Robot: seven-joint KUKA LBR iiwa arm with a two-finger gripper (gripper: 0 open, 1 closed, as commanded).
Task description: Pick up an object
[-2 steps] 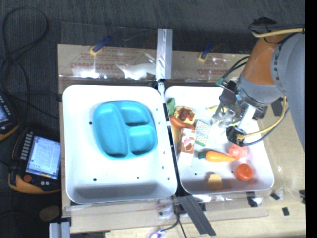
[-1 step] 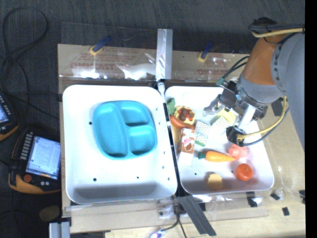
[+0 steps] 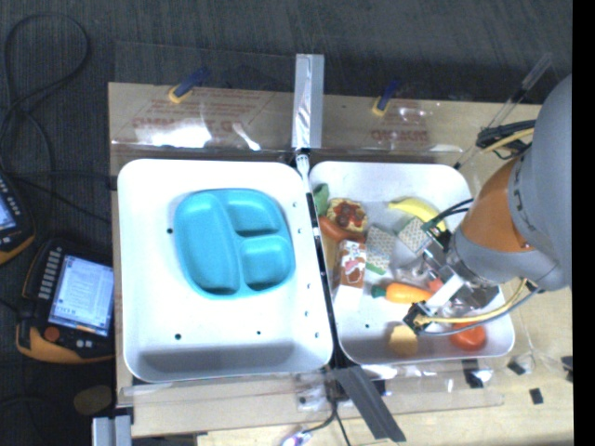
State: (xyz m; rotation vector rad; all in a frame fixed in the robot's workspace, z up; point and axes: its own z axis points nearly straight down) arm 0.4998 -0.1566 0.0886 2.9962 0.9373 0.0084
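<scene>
dark grey carpet [image 3: 279,17] surrounds a pale wooden counter [image 3: 130,110] that bears two shallow white bins side by side. the left bin [image 3: 139,342] holds a blue divided plate [image 3: 234,240] and nothing else that can be made out. the right bin [image 3: 390,167] is crowded with toy food: a banana [image 3: 414,210] near the far wall, a round pizza-like piece [image 3: 346,214], a red packet [image 3: 351,263], a grey speckled piece [image 3: 381,244], an orange carrot [image 3: 400,293] with a green end, a red tomato [image 3: 469,335] and a yellow-brown lump [image 3: 403,339] near the front wall. the arm [image 3: 497,221] reaches in from the right, and the gripper [image 3: 437,272] sits low over the middle of the right bin, among the clutter. whether the gripper is apart or together cannot be told from this slant, and nothing can be seen clamped in it. the step in hand looks like the descent or the close onto a target, with no lift begun. the carrot seems the likeliest target: it lies on the bin floor just to the left of the gripper and slightly nearer the front, very close, though contact cannot be confirmed. the next move probably calls for centring over the carrot's narrow body, closing across its width and not along it, then rising straight up. the tomato and the lump sit near enough that a nudge could roll the carrot out of reach.
</scene>
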